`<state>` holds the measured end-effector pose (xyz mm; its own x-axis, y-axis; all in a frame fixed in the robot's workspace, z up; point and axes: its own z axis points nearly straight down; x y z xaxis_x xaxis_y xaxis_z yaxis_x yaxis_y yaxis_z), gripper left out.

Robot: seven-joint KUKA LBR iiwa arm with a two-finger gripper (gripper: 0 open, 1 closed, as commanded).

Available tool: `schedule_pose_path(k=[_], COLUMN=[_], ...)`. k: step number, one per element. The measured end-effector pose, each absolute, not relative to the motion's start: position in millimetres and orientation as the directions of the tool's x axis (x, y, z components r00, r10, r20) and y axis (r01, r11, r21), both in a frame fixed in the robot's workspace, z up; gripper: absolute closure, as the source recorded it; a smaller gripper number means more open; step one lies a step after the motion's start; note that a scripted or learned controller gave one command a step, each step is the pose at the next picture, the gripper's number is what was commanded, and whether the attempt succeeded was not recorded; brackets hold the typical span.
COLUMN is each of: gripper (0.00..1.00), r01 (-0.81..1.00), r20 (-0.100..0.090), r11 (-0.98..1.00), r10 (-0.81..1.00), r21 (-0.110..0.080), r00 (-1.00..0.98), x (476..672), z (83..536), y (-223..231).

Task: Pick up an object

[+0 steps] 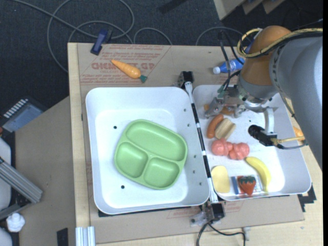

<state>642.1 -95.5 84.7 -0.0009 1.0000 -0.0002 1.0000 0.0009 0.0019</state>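
Hot dog toy point(219, 127) lies in right bin point(292, 181), upper left part, beside pink lumpy toy point(230, 149). Gripper point(225, 105) hangs just above it; grip state: cannot tell. Left bin point(97, 117) holds green divided tray point(150, 154). Red print on cardboard point(154, 65) unreadable.

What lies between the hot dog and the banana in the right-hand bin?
In the camera view, a lumpy pink toy lies between the hot dog and the banana, on the floor of the right-hand bin.

A pale green three-compartment plastic tray point(150, 153) is seen in the left white bin point(97, 106); right of it, a yellow banana point(259, 170), pink lumpy toy point(230, 149) and red strawberry point(247, 184).
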Motion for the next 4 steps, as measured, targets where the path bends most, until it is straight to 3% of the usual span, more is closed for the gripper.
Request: schedule_pose_path(k=[1,2,3,4], gripper=[1.0,0.0,0.0,0.0], r01=[1.0,1.0,1.0,1.0], r20=[-0.001,-0.001,0.0,0.001], r11=[0.001,0.001,-0.001,0.0], r10=[1.0,1.0,1.0,1.0], r21=[0.001,0.002,-0.001,-0.002], r00=[-0.001,-0.001,0.001,0.0], x=[641.9,642.3,567.1,547.3], z=[94.5,94.8,84.1,84.4], y=[-95.7,-95.6,-91.5,-92.8])
